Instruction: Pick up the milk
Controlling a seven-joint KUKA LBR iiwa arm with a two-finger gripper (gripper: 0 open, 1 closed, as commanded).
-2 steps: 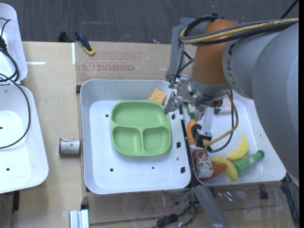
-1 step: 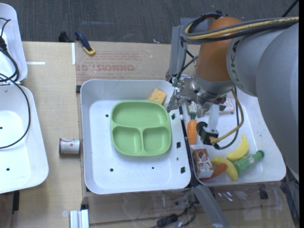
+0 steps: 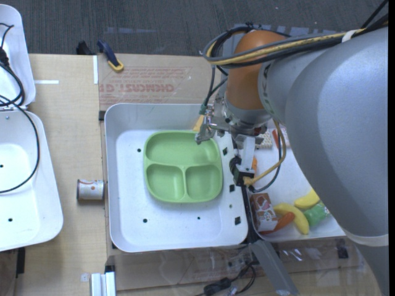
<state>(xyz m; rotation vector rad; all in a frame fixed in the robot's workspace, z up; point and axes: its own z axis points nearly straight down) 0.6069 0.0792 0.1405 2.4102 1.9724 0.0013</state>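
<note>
A small carton with red, brown and white print, which I take for the milk [image 3: 262,211], lies in the right bin against the wall shared with the middle bin. My gripper [image 3: 204,132] hangs over the upper right rim of a green divided plate [image 3: 183,166] in the middle bin [image 3: 126,227]. It is well up and left of the carton and apart from it. The grey arm covers most of the right bin.
Beside the carton lie a yellow banana [image 3: 300,214], an orange carrot-like piece [image 3: 282,222] and a green item [image 3: 316,214]. A small can [image 3: 91,190] lies on the bench left of the middle bin. Another white bin [image 3: 18,190] with black cables stands at far left.
</note>
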